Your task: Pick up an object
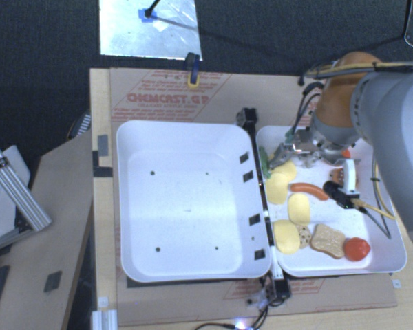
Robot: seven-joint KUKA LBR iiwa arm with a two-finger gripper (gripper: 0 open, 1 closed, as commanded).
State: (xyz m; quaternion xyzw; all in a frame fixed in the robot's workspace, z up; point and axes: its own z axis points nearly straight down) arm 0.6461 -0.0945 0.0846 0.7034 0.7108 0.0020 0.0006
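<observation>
Right bin (392, 256): gripper (294, 151) in it, yellow pcs (278, 186), sausage (308, 191), bread (328, 240), tomato (356, 249) just below. Left bin (134, 205) beside. Grip state: can't tell.

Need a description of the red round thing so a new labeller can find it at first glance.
Start at the right-hand bin, the one holding the pile of toy food. Go to its near right corner, furthest from the arm. There, touching the brown slice of bread, lies the tomato: the one round red piece, where the neighbours are pale yellow, brown, or long and orange like the sausage.
</observation>
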